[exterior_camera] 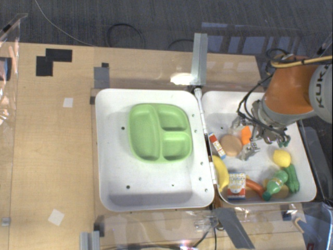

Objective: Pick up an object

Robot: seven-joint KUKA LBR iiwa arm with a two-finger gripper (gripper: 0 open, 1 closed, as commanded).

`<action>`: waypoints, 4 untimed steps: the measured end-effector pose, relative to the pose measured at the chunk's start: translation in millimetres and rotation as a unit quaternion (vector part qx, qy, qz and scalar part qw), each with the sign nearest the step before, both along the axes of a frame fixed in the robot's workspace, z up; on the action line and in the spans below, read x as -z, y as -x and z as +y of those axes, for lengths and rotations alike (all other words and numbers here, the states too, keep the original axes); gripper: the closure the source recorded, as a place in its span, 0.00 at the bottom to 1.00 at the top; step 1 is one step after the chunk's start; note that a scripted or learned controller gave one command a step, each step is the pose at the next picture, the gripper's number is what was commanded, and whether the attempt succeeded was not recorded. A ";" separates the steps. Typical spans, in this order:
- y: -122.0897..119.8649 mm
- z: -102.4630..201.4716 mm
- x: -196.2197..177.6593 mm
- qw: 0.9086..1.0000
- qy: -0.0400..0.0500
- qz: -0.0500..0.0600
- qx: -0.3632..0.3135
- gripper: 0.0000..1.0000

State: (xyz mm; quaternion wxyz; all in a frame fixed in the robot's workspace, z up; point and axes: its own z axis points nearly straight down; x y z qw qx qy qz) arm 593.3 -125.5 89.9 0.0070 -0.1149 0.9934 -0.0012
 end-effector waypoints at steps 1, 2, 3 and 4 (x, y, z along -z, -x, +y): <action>-3.9 1.8 -13.8 1.000 0.001 -0.006 -0.004 1.00; 24.9 37.2 -1.4 1.000 0.002 -0.002 0.022 1.00; 21.0 14.2 -91.6 0.961 0.003 0.001 -0.278 1.00; 50.8 20.1 -8.6 0.991 0.002 0.001 -0.132 1.00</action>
